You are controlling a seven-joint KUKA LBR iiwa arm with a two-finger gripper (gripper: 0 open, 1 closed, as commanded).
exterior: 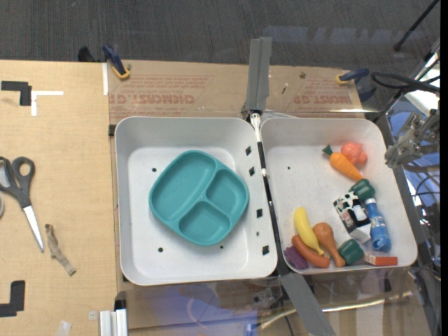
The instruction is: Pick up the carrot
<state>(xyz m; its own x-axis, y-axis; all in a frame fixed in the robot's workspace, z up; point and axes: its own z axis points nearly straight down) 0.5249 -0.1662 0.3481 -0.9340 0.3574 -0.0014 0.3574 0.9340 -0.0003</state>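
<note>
The carrot (344, 164), orange with a small green top, lies tilted in the upper right part of the right bin (308, 152). It touches a pink-orange round fruit (354, 151) just behind it. My gripper (407, 145) is a grey metal shape over the right bin's right rim, to the right of the carrot and apart from it. Nothing is seen held by it.
The right bin's lower half holds a banana (303, 224), a drumstick (326, 238), a sausage (309, 252), a green block (351, 250), a blue bottle (378, 227), a cow-patterned box (350, 212) and a dark green piece (362, 187). A teal divided plate (199, 198) lies in the left bin. Scissors (24, 194) lie on the bench at the left.
</note>
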